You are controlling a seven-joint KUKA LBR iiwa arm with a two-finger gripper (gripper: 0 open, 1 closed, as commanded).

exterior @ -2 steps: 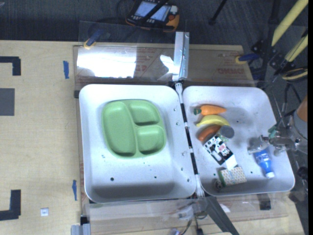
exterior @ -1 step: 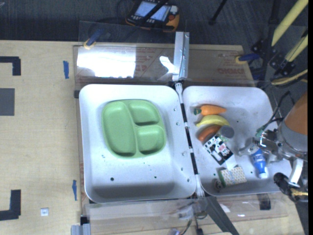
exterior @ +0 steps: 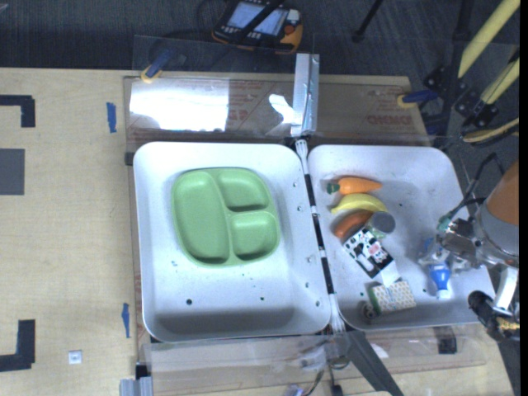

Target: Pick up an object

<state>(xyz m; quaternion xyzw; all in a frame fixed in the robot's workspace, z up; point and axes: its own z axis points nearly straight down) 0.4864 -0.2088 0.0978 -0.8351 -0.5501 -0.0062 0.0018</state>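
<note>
Since the claw hangs low at the right bin's right side, over a small blue-and-white tube, and I cannot tell how wide it stands or whether it grips anything, a sound pick means dropping straight onto one loose item, well off the wall. Nearby lie a smooth orange carrot, a curved yellow banana, a glossy black-and-white packet and a speckled flat box; rounded plastic may slip. A matte green divided tray sits in the left bin.
</note>
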